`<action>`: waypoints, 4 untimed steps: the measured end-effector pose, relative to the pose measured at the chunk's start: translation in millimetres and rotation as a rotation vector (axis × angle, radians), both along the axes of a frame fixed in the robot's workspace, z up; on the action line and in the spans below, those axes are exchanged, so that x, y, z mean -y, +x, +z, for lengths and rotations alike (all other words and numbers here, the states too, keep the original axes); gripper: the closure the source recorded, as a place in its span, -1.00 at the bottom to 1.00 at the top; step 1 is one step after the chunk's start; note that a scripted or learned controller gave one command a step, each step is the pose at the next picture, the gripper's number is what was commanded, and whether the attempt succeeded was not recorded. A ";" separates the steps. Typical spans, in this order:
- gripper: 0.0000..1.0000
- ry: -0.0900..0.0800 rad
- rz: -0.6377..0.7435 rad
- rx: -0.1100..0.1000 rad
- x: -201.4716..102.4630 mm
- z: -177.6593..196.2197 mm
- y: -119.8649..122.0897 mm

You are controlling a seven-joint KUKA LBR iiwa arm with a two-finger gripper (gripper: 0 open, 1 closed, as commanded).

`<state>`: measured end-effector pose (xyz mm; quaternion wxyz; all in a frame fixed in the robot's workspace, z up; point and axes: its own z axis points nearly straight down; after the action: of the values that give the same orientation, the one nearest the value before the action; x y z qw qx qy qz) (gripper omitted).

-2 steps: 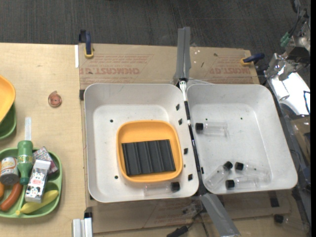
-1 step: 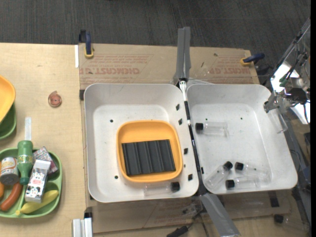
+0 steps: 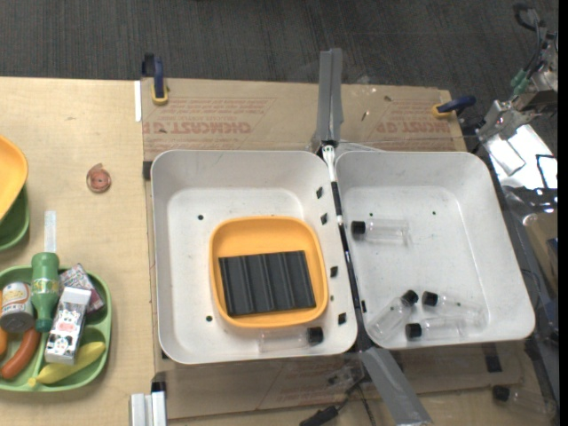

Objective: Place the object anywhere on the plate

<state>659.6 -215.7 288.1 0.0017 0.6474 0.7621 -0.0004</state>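
Camera view: your task is not started. The clear plastic tubes with black caps [image 3: 426, 316] lie in the right bin [image 3: 497, 238]; one lone tube [image 3: 380, 232] sits apart. The orange rounded-square plate [image 3: 266, 234], bearing a dark ribbed insert [image 3: 267, 282], waits in the left bin [image 3: 177, 238].

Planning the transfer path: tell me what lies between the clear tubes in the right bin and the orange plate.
The two bins' adjoining walls stand between the tubes and the orange plate. A dark ridged block covers most of the plate, leaving its rim bare.
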 end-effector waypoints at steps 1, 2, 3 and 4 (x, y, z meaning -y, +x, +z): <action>1.00 -0.001 0.249 0.000 6.9 27.4 -3.9; 1.00 0.002 0.522 -0.003 -3.5 22.8 -87.5; 1.00 -0.002 0.836 0.001 6.1 72.6 -42.5; 1.00 0.001 1.011 -0.002 6.5 21.0 -122.6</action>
<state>537.0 -222.2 309.1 0.0006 0.1973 0.9803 0.0003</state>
